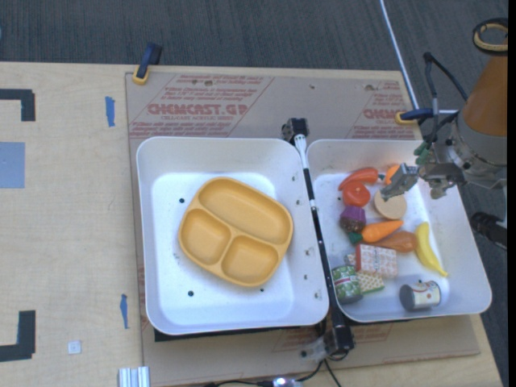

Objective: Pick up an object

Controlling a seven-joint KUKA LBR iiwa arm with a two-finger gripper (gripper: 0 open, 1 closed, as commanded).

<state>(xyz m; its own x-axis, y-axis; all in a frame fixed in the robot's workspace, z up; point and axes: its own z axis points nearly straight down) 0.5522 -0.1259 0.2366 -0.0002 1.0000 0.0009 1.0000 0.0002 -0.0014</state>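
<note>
Camera view: end effector (401,182) sits over the far part of the right bin (476,285), reaching in from the right, low above the toy items.
End effector state: cannot tell; the tip is small and dark against the clutter, and no item is seen gripped.
Arm: grey wrist with orange band (490,99) at the far right edge, cabling looped above it.
Nearest item: tan round disc (390,206), directly under or just near-side of the tip; contact cannot be confirmed.
Adjacent items: red tomato-like piece (355,192) just left of the disc; red pepper-like piece (359,176) touching it on the far side; purple piece (352,218) nearer; orange carrot (381,231) touching or almost touching the disc's near edge.
Other candidates: yellow banana (427,249) to the right; patterned red box (377,260) and green packet (345,283) toward the near left; grey can (420,295) lying at the near right, apart from the cluster.
Left bin: left bin (157,216) holds a yellow divided plate (235,230), well apart from the end effector.
Surface: surface (64,216) is bare wood with blue tape marks.
Step in hand (judgement): descent onto a pick target, most likely the disc.
Procedure advice: centre the tip on the disc; it is flat, so a low approach is needed. Avoid catching the carrot and tomato alongside. Lift straight up and verify the hold before travelling.
Risk: crowded neighbours may be dragged or block closure.
</note>
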